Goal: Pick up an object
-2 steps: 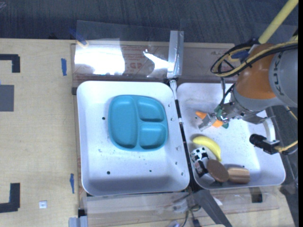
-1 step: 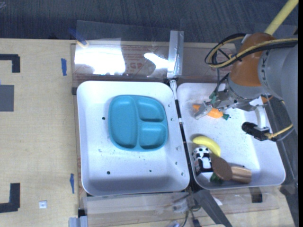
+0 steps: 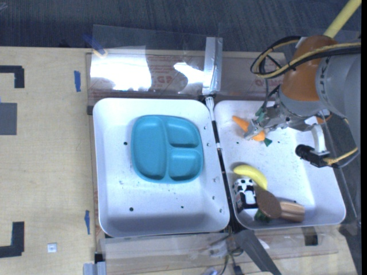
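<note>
In the right bin (image 3: pixel 324 196) my gripper (image 3: pixel 262 126) hangs low near the far left part, right at an orange carrot-like piece (image 3: pixel 241 122) with another orange bit (image 3: pixel 259 135) beside its tips. A yellow banana (image 3: pixel 251 174) lies in the middle left of that bin. Below the banana sit a black-and-white cow toy (image 3: pixel 246 192), a brown round-ended brush or mallet (image 3: pixel 269 203) and a tan wooden block (image 3: pixel 292 211). A small green piece (image 3: pixel 262 216) peeks out near the front wall.
The left bin (image 3: pixel 109 211) holds a blue divided plate (image 3: pixel 167 148). A clear plastic sheet (image 3: pixel 149 67) stands behind the left bin. A black cable plug (image 3: pixel 307 152) and yellow cables (image 3: pixel 275 56) hang off the arm over the right bin.
</note>
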Available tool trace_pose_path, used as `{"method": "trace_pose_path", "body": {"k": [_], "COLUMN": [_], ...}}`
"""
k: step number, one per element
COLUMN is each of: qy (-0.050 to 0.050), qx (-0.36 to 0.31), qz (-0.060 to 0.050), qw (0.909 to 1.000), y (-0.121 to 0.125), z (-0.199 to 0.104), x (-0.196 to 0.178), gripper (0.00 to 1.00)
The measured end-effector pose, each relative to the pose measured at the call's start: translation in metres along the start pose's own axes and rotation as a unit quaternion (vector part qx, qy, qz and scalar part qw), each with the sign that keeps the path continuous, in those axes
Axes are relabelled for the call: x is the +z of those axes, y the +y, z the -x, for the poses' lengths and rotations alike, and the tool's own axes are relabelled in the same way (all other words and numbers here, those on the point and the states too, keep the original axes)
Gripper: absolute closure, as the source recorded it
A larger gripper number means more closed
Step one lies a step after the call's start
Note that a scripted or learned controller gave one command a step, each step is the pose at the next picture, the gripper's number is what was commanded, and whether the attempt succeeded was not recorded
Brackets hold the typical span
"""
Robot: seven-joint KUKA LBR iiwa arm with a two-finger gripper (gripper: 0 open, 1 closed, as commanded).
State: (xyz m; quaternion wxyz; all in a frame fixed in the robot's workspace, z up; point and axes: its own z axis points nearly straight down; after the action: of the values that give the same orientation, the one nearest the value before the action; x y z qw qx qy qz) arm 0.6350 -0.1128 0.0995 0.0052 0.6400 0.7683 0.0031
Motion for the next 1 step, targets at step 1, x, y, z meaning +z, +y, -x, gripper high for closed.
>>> {"method": "trace_pose_path", "body": {"k": [1], "qy": [0.003], "qx": [-0.041], "qz": [-0.014], "qw": [0.9991], "y": [0.0149], "z": [0.0073], "x": [0.0130], "gripper": [1.00]}}
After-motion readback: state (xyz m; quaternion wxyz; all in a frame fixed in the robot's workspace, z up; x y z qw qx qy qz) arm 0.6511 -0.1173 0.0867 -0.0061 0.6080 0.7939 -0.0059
